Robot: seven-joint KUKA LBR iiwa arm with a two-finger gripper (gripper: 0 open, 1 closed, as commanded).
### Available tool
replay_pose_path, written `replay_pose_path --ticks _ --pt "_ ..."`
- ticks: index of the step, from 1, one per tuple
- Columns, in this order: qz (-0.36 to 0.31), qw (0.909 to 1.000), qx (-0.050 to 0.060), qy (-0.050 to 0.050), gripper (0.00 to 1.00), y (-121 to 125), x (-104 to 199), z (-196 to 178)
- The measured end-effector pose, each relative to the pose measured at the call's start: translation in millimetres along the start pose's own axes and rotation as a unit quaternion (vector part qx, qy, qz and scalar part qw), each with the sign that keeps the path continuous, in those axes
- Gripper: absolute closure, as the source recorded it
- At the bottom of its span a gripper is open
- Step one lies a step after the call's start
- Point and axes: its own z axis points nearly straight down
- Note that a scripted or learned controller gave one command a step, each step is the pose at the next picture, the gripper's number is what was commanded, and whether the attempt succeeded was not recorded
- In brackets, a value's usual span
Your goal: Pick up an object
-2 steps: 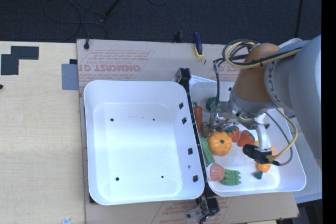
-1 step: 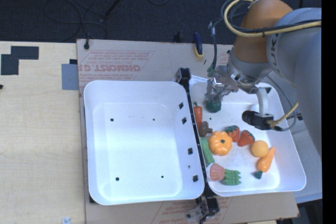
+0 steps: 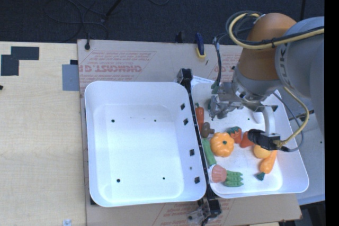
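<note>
The right bin [image 3: 296,177] holds several toy foods. An orange pumpkin [image 3: 222,144] lies near its middle. A slim orange carrot [image 3: 199,114] and a brown piece [image 3: 206,128] lie by the left wall, with a green cucumber [image 3: 207,152] below them. A pink piece [image 3: 218,172] with green leaves [image 3: 233,179] rests at the front. Red-orange pieces [image 3: 239,136], a yellow piece [image 3: 260,152] and another carrot [image 3: 267,163] lie to the right. My gripper [image 3: 220,108] hangs low over the bin's back left part, just above the brown piece and right of the slim carrot.
The left bin [image 3: 95,114] sits beside the right one, split from it by a black divider rail [image 3: 193,124]. A black cable end [image 3: 263,138] from the arm hangs over the right-hand toys. Cardboard [image 3: 132,63] lies under both bins.
</note>
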Motion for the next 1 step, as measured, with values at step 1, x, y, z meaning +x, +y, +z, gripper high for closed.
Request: replay_pose_path --ticks 1 --pt "-0.001 1.0 0.004 0.001 1.0 -111.0 5.4 12.1"
